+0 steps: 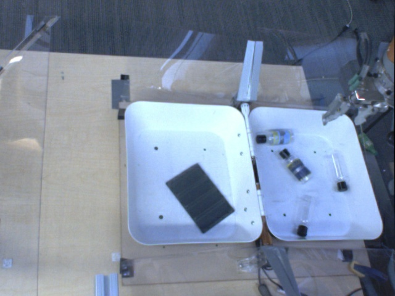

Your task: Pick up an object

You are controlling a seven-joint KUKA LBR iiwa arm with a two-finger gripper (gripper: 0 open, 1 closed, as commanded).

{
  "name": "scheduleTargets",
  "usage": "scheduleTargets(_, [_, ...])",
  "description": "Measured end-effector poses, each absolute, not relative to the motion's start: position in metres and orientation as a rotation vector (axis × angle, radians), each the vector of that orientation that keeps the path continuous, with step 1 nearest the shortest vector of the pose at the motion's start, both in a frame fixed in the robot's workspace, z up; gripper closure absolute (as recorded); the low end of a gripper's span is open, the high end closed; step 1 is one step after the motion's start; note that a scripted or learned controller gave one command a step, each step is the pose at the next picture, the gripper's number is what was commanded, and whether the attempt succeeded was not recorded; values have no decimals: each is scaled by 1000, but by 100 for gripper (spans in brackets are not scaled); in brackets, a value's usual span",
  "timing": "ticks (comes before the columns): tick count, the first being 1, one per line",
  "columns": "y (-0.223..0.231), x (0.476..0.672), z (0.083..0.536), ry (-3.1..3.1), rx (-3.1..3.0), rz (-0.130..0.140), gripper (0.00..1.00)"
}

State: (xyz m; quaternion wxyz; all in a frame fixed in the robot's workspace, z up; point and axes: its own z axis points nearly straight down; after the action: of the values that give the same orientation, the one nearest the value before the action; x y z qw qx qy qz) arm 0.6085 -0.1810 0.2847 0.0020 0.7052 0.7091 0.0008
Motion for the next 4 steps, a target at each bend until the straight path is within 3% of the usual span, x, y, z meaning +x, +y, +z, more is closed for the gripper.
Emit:
scheduleTargets(1, [-154,601,168,2179,2259,3,0])
scheduleTargets(2, [-138,608,89,2196,2232,13,0])
scheduleTargets(3, [-138,611,103,2191,2224,21,100])
scheduleTargets(4, [-138,611,103,2191,2224,21,0])
